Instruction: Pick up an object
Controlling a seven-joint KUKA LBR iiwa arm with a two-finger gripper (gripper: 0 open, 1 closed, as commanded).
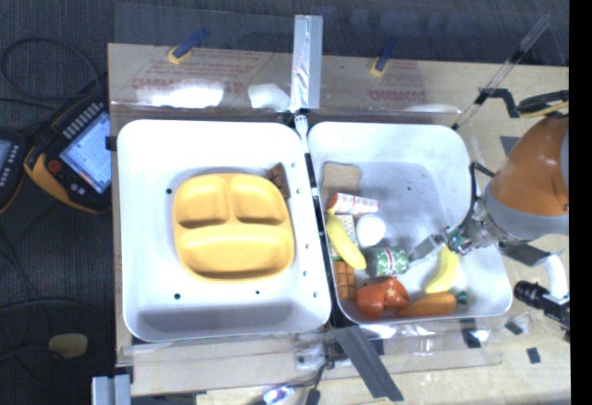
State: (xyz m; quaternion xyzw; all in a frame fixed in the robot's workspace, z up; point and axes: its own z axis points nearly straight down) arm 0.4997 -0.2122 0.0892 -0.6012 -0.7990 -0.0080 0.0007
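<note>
My gripper (442, 243) reaches into the right bin (407, 167) from the right, low over its right half. It sits just above a small yellow banana (444, 275) and to the right of a green can (388, 260). Whether it touches either, I cannot tell. More items lie in this bin: a white egg (371, 229), a longer banana (344, 244), a red and white carton (353, 202), a brown bread slice (340, 177), a red pepper (379, 295), an orange carrot (427, 304) and a waffle piece (344, 279).
The left bin (148, 163) holds a yellow divided tray (231, 223) with a small brown piece (277, 176) at its top right corner. A metal post (307, 61) stands behind the wall between the bins. The arm's orange band (541, 174) hangs over the right rim.
</note>
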